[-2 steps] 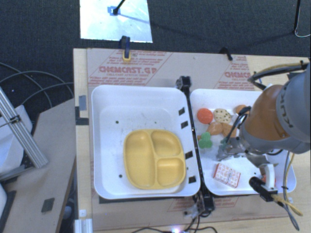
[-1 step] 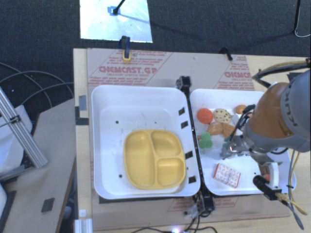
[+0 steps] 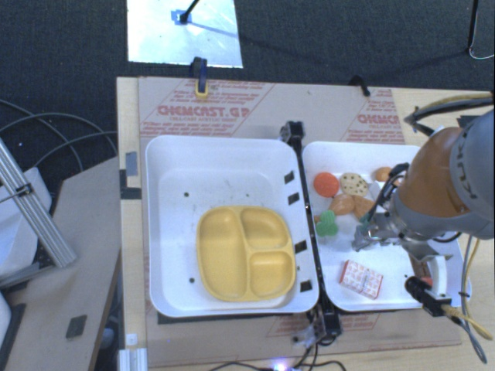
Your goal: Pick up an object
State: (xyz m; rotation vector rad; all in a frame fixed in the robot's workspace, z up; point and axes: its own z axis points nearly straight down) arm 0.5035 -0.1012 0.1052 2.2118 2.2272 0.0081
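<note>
Hovering over right bin [image 3: 325, 296] | fingers [image 3: 363, 240] state: cannot tell | green toy [image 3: 328, 222] just left of them | advice: centre over one item, descend straight, avoid neighbours

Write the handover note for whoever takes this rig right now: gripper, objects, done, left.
Gripper: low in the right bin, beside the food items; finger state can't be made out, nothing seen held.
Right bin: orange ball, spotted cookie, green piece, tan pieces, red patterned packet.
Left bin: yellow divided tray.
Done: arm is down among the objects.
Left: close on an object and lift it.
</note>
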